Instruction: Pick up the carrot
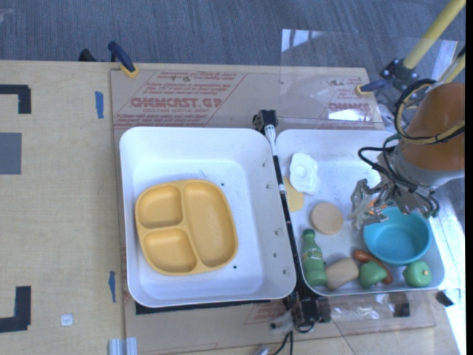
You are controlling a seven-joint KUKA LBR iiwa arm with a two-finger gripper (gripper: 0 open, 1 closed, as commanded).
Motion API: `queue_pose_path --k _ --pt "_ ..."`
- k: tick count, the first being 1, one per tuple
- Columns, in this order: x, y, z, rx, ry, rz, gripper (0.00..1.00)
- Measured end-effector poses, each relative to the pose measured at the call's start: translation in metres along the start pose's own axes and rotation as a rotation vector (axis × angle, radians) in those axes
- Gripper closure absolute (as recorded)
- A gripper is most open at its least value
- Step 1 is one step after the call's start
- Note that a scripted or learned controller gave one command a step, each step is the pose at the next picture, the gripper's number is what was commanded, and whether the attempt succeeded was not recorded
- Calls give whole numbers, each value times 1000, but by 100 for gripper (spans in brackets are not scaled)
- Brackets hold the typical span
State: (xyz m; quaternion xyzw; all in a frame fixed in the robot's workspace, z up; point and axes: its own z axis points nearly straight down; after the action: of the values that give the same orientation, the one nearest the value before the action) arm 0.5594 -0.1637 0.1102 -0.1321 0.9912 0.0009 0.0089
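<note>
The carrot [361, 256] lies near the front of the right bin [347, 154]. Its short orange body peeks out beside the blue bowl [397, 237], and its green top [373, 274] points toward the front wall. My gripper [369, 207] hangs over the bin just left of the bowl's far rim, roughly a hand's width behind the carrot. Its metal fingers [358, 198] are spread open with nothing between them.
The right bin also holds a white fried egg [303, 172], a yellow slice [294, 198], a tan round biscuit [327, 217], a green bottle [312, 257], a tan potato-like lump [342, 272] and a green apple [417, 274]. A yellow divided plate [185, 226] sits in the left bin [148, 154].
</note>
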Motion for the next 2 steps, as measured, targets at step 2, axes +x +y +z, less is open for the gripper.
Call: queue_pose_path --k 2 --pt "43 -22 18 1 -1 -326 100"
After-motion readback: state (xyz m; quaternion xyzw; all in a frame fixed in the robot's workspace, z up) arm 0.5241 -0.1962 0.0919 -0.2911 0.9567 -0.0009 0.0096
